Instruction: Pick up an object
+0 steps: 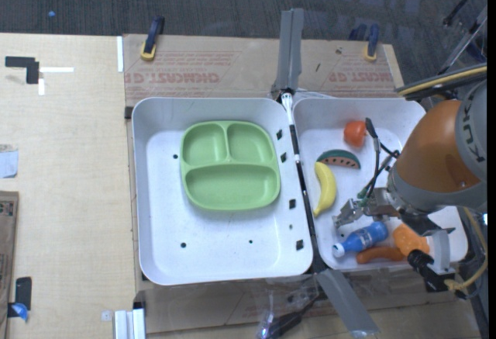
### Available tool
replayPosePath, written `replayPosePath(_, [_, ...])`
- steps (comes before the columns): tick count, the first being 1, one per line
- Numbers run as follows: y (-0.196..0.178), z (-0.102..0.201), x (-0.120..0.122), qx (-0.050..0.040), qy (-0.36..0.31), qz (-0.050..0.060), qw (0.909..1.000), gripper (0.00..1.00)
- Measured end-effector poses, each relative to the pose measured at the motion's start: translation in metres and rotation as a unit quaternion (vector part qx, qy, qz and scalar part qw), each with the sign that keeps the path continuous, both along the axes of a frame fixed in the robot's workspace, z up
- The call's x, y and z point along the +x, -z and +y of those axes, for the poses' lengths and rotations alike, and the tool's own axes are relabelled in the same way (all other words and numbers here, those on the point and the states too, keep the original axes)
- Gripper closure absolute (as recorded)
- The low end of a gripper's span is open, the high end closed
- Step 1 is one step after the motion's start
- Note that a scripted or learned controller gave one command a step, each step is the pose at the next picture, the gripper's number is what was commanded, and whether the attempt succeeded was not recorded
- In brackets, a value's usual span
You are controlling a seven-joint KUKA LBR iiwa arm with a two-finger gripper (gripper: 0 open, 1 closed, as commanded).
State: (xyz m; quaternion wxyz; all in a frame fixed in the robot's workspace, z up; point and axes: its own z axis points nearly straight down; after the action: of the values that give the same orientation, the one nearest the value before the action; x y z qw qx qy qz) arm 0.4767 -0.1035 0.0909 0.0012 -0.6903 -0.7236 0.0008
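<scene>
Gripper (350, 212) is low in the right bin (310, 174), reaching in from the right w/ the orange band (438, 147) above it. Its metal tips sit just above the blue bottle (361, 239); can't tell how the tips stand, too small and cluttered to read, and nothing visibly between them.

Nearest thing to the hand is the blue bottle: directly below/in front of the tips, near touching. Its long axis runs diagonal, white cap end toward the bin's front-left, body rising toward the arm. An orange carrot-like piece (380, 254) lies just behind the bottle on the front side, roughly parallel, touching or nearly so.

Banana (325, 187) lies just left of the hand, long axis near upright in view, curved. Watermelon slice (339, 159) is up-left of the hand, a bit apart; the red-orange round fruit (355, 132) further up, well apart.

Judgement: bottle is the likely target, since it's closest. The move turns on closing across the bottle's short side, i.e. perpendicular to that diagonal; the carrot piece crowding one flank could get pinched along w/ it or block a finger

Green divided plate (230, 164) is in the left bin (143, 190), well away
</scene>
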Motion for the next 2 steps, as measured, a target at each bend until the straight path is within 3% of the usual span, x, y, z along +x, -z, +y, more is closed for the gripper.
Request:
replayPosePath(1, [0.0,0.009,0.043,-0.0007,0.029,0.0,0.9996,0.0])
replayPosePath(2, [0.0,-0.004,0.102,-0.001,-0.01,0.0,1.0,0.0])
